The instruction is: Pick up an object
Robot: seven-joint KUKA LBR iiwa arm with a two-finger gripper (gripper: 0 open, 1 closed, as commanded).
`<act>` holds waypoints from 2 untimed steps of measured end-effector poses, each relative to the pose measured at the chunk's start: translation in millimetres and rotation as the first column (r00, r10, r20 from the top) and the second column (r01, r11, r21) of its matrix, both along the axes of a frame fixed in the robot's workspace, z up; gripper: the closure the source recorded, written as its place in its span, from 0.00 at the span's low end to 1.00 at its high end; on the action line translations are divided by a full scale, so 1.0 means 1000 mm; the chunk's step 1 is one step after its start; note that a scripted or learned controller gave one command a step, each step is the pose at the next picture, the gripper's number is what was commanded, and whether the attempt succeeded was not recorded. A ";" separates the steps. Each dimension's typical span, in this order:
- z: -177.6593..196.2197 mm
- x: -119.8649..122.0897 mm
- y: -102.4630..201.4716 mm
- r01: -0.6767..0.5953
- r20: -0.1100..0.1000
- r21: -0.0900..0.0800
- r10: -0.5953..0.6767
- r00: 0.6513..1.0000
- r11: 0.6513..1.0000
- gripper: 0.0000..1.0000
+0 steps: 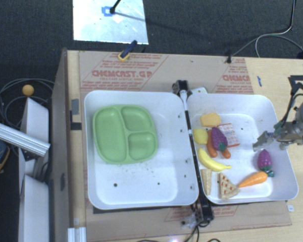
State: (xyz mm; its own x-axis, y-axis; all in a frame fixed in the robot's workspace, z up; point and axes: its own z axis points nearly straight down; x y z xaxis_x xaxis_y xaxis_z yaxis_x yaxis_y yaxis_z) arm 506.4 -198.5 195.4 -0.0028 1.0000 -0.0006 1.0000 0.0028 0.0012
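So the arm comes in from the right and its end effector (pixel 265 140) hangs over the right bin (pixel 252 107), near that bin's right wall. Honestly can't tell how the end effector is set from this angle, and nothing shows as held in it. Just below it sits a purple grape bunch (pixel 264 160), and below that an orange carrot (pixel 253 179). Toward the bin's left side there's a banana (pixel 212 160), a purple eggplant (pixel 218 137) lying across a 2nd carrot (pixel 211 147), a yellow chunk (pixel 210 119), and a sandwich wedge (pixel 226 186). The left bin (pixel 141 185) on the counter (pixel 156 67) holds a green 3-section plate (pixel 124 134).
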 end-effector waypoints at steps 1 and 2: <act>-0.106 0.022 0.052 -0.001 -0.004 0.002 0.001 1.000 1.000 0.00; -0.106 0.108 0.083 -0.001 0.002 0.001 0.001 1.000 1.000 0.00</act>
